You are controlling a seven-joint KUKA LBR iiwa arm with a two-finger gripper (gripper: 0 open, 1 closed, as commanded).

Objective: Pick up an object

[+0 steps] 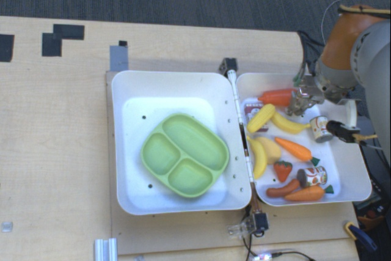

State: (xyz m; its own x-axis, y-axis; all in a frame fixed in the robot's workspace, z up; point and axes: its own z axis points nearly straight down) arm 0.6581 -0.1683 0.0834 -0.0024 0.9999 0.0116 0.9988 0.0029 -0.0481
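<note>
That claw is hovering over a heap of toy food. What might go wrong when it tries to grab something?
The gripper sits over a crowded corner of the right bin, where the red pepper and a yellow banana lie close together. It may well nudge one aside or pinch two at once. The toys look smooth and rounded, so one could slip free. The small can nearby might get knocked.

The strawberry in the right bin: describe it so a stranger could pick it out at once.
Start at the right bin, the one crowded with toy food beside the bin holding the green divided plate. Look toward its near half, just right of the lower banana and below the orange carrot. The strawberry is the small red, pointed piece there, shorter and stubbier than the long items around it.
</note>
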